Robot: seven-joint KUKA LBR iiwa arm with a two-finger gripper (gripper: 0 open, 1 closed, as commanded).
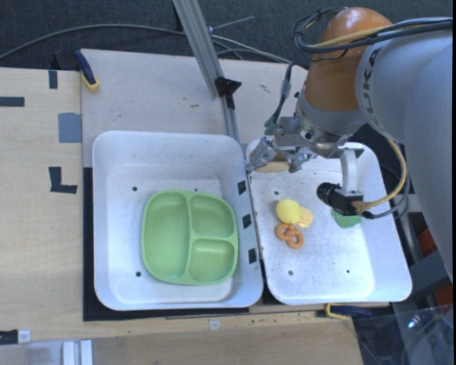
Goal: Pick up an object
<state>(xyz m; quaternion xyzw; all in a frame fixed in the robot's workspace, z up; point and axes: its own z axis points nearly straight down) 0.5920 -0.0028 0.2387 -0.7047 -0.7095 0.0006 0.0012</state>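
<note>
My gripper [280, 157] hangs low over the far left corner of the right bin [327, 280], under the orange-banded wrist. A small tan piece [270, 167] lies right beneath it, against the bin's left wall; whether it is held is hidden by the gripper body. A yellow rounded object [289, 211] rests mid-bin, with a small orange pretzel-shaped piece [292, 236] touching its near side. A green object [347, 218] sits toward the right wall, partly under a black part of the arm.
The left bin [114, 204] holds a light green divided plate [190, 236]. A metal pole [201, 40] slants down to the bins' shared far corner. Cables trail from the arm over the right bin's right side.
</note>
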